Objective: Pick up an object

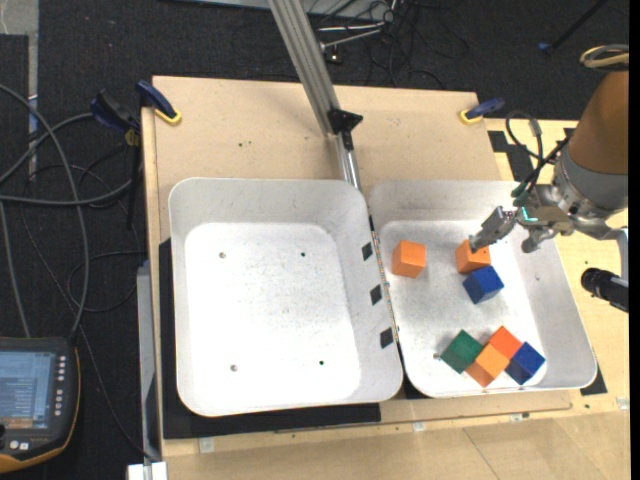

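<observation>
Your gripper (492, 232) sits low over the right bin (560, 298), its dark fingers (487, 234) angled down against the top of an orange cube (472, 259). You cannot tell from this slant whether the fingers are spread or closed, or whether they grasp the cube at all. The arm (600, 148) comes in from the right edge, its orange band above the grey wrist.

Look in the right bin and you will count six cubes. The orange cube under the gripper has a blue cube (483, 284) just beside it, toward the near side, the two about touching. Another orange cube (408, 258) stands apart near the bin's left wall. At the near edge a cluster sits packed together: a green cube (463, 351), an orange block (494, 354) and a second blue cube (525, 362), each touching its neighbour.

The left bin (200, 268) lies alongside the right one, their rims overlapping in the middle of the bench (250, 128).
</observation>
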Controlling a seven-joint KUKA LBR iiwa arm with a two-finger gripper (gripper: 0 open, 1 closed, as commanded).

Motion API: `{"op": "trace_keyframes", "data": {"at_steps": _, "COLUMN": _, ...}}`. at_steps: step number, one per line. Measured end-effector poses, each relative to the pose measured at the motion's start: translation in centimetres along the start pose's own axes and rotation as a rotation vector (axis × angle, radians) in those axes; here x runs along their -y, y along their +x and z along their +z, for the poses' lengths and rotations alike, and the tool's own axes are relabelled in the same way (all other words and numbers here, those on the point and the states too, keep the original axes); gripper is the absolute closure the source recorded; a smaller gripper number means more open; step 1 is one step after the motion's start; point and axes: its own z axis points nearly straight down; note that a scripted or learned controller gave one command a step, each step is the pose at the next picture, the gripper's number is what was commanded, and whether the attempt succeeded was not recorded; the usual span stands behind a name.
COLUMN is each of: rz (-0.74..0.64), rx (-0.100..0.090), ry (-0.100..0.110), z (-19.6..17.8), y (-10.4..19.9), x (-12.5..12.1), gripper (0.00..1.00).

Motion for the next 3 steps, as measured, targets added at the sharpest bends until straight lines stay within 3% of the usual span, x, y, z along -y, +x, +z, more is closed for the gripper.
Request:
{"op": "trace_keyframes", "data": {"at_steps": 1, "rz": 0.001, "rx": 0.001, "ry": -0.004, "z": -0.2, "y": 0.0, "x": -0.1, "gripper": 0.0}}
{"op": "trace_keyframes", "data": {"at_steps": 3, "rz": 0.002, "rx": 0.001, "ry": 0.0, "z": 11.0, "y": -0.5, "x": -0.7, "gripper": 0.0}}
